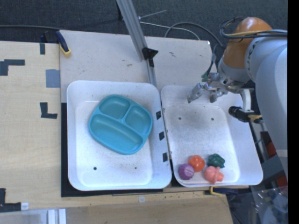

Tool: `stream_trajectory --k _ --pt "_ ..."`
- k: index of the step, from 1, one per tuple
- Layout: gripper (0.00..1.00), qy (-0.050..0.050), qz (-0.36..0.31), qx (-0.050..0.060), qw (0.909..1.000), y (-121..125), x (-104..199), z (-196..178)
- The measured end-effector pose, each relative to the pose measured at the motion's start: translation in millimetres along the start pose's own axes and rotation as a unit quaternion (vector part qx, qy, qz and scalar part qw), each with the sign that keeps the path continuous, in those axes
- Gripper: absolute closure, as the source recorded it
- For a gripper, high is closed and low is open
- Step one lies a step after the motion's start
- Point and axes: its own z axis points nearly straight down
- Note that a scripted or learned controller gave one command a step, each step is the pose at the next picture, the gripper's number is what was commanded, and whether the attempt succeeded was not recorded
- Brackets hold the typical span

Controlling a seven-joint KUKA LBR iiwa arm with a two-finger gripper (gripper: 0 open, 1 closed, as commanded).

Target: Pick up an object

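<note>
four small toys (204,168) lie clustered in the near corner of the right bin (245,139), none lifted, while the tool (204,95) hangs well apart over the far end, fingers spread and holding nothing, so the whole pick looks left to do.
</note>
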Motion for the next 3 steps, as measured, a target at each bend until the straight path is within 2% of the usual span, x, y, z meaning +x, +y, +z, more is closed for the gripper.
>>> stream_trajectory --k 1,2,3 --pt "0.00 -0.001 0.001 0.004 1.0000 -2 -2 25" --pt "1.00 -0.001 0.001 0.004 1.0000 -3 -2 15" --pt "1.00 -0.001 0.000 -0.007 1.0000 -6 -10 -36"
